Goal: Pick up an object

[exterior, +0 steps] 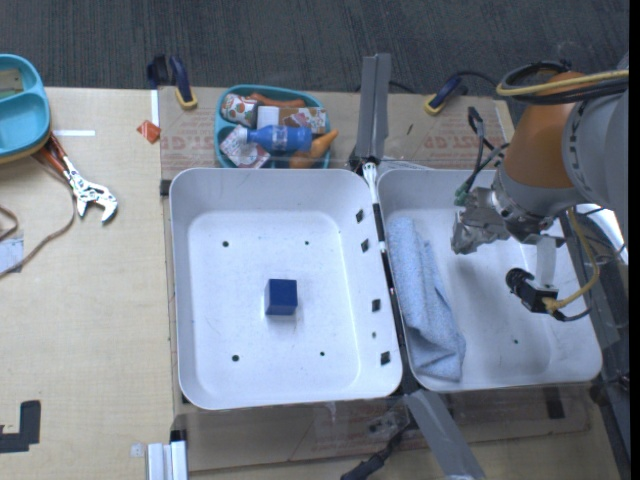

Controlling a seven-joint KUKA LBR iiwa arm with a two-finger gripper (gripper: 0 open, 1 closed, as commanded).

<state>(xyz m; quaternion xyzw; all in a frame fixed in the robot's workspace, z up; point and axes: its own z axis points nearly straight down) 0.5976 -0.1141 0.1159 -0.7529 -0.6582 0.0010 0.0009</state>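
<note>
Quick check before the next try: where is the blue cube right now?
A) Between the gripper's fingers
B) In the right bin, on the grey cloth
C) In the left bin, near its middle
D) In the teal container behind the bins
C: the blue cube sits on the floor of the left bin, near its middle, while the grey cloth lies in the right bin under the gripper.

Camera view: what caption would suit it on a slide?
Claw above right bin beside grey cloth; blue cube in left bin.
</note>
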